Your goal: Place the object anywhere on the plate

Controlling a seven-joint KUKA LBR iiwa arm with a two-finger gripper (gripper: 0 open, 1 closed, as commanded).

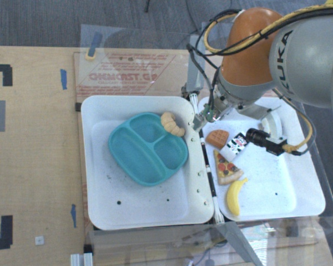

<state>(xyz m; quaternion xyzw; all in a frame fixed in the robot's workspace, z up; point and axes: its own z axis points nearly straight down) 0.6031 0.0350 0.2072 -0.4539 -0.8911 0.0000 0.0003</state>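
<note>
1. Layout. The bench (33, 148) carries two white bins side by side. The L bin (100, 195) holds a teal plate (147, 151) with three compartments, set approx. centre so every side can be reached from above. The R bin (291, 190) holds the loose stock: a brown biscuit (217, 138), a small black-and-white carton (236, 145), a pizza slice (226, 169) and a banana (235, 197), grouped near the divider between the bins.

2. Task item. A beige pastry (172, 123) lies at the plate's far-right edge, touching the rim and partly over the far-right compartment. Judgement: this is the item to be placed. It sits at that edge because that is the part of the plate nearest the R bin, i.e. the shortest carry. Whether it rests fully inside the rim or overhangs it cannot be determined.

3. Arm (299, 54). It reaches in from the right. The pincer (203, 118) hangs over the divider, just right of the pastry and far of the biscuit. Pincer state (released or clenched): cannot tell, as the wrist body covers the tip. No item is seen held in it.

4. Status (est.). Placement appears met, since anywhere on the plate is accepted. Risk: with the pastry perched on the rim, a nudge could roll it off the plate.
</note>
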